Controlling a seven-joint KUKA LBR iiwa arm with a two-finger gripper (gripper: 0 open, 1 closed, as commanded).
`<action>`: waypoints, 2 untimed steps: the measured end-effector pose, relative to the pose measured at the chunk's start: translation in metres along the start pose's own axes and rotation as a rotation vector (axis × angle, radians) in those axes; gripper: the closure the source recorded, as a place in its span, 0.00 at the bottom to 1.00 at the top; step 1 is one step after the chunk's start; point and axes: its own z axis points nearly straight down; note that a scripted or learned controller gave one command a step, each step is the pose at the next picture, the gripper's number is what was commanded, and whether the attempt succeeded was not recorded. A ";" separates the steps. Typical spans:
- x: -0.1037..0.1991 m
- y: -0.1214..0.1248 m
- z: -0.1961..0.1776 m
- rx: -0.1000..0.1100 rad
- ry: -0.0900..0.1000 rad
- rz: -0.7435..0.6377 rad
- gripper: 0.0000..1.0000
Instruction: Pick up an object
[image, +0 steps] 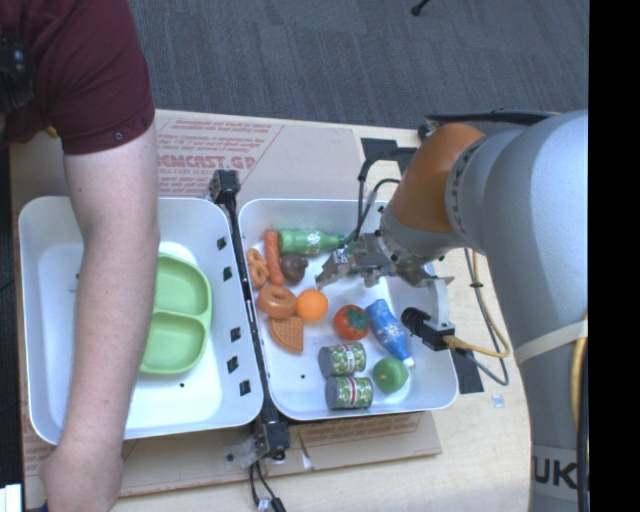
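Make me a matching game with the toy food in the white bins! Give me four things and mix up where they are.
Things:
1. green bottle
2. green divided plate
3. green apple
4. orange ball

Places:
A. near corner of the right bin, beside the cans
B. left bin
C. far end of the right bin, lying beside the claw
D. middle of the right bin, next to the tomato

Pairs: 1-C, 2-B, 3-A, 4-D

Arm (520, 200) enters from 3 o'clock, wrist bent down, gripper (340, 262) pointing toward 9 o'clock.
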 end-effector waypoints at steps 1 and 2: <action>0.000 0.000 -0.010 0.002 -0.002 -0.005 1.00; 0.017 -0.016 -0.124 -0.004 0.001 0.001 1.00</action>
